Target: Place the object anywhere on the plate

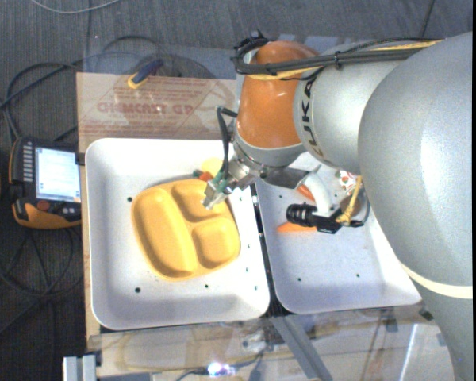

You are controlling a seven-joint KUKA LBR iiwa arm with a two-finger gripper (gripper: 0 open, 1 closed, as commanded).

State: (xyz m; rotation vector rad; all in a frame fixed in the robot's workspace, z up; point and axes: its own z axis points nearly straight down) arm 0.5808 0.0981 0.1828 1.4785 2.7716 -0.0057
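Grey carpet strewn with loose cables surrounds the bench, and at the far left a teach pendant (46, 182) lies on the floor, well apart from the work. Next comes the left bin (111, 292), a shallow white tray with raised walls, and in its middle rests the yellow plate (186, 227), a divided dish with three compartments set at a slant; it is broad, so nearly any drop over it should land well, and bare bin floor surrounds it on the left and below. Above the plate's upper right corner hangs the gripper (214, 193), just inside the bin's right wall, likely positioned there to release over the dish. Whether its jaws are parted or clenched cannot be told, since the tip is small and dark against the yellow. A small orange and green thing (207, 171) shows just beside the gripper at the plate's upper edge; it may be the object, though whether it is held or lying on the plate cannot be told. Further right, the right bin (341, 292) holds an orange piece (288, 228) beside the arm's black fitting (311, 215), and the arm's bulk covers much of that side.
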